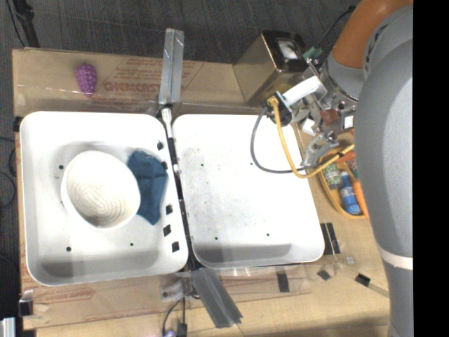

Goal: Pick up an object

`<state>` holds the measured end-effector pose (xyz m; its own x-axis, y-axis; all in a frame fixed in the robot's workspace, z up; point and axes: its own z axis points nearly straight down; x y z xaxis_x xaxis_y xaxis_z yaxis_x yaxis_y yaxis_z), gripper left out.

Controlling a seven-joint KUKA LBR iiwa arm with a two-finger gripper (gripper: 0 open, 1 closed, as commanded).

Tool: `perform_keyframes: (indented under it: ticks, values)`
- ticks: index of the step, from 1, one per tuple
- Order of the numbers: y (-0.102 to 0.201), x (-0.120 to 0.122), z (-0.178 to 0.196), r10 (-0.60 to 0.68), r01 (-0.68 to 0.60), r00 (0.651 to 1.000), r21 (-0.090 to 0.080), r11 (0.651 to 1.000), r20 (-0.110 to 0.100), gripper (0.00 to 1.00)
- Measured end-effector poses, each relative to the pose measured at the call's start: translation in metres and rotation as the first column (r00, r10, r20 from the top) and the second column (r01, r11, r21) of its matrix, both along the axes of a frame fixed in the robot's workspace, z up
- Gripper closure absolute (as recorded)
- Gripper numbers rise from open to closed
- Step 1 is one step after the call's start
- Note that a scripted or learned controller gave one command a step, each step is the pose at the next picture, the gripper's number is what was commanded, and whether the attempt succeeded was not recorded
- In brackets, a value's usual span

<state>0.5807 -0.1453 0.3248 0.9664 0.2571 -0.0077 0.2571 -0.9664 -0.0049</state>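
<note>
White woven hat lies in the left bin, touching a blue cloth — the gripper hovers at the right bin's right edge, amid cables.

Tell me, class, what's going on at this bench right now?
A grey robot arm reaches in from the right, its gripper over the right edge of the right bin, with nothing visibly held. The left bin holds a white woven hat with a blue cloth lying against its right side. A purple object lies on the cardboard behind the bins. No pick has happened yet.
</note>
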Motion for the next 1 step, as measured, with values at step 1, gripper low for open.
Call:
perform_keyframes:
  ticks: [1]
  values:
    - [-0.0643, 0.0417, 0.0715, -0.031, 0.031, 1.000, -0.001, 1.000, 0.003, 0.00]
